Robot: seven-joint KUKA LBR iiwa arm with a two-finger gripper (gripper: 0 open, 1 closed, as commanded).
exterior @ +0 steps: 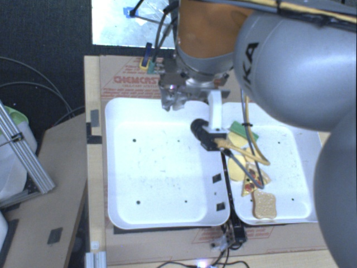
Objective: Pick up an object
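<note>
The objects for picking lie in the right bin point(295, 149), bunched against its left wall. Four can be counted: one green flat piece point(243, 129) at the top, one yellow banana-like piece point(248, 149) whose long axis runs from upper left to lower right, one pale yellow piece point(239, 172) under it, and one tan, toast-like slab point(264, 205) nearest the front, its long axis roughly front to back. A small red and yellow bit sits just above the slab; what it is cannot be told. The left bin point(162, 172) sits beside it, the two touching along a dark seam. The gripper point(174, 100) hangs over the left bin's rear rim; whether it is spread or closed cannot be told, and nothing shows in it.
</note>
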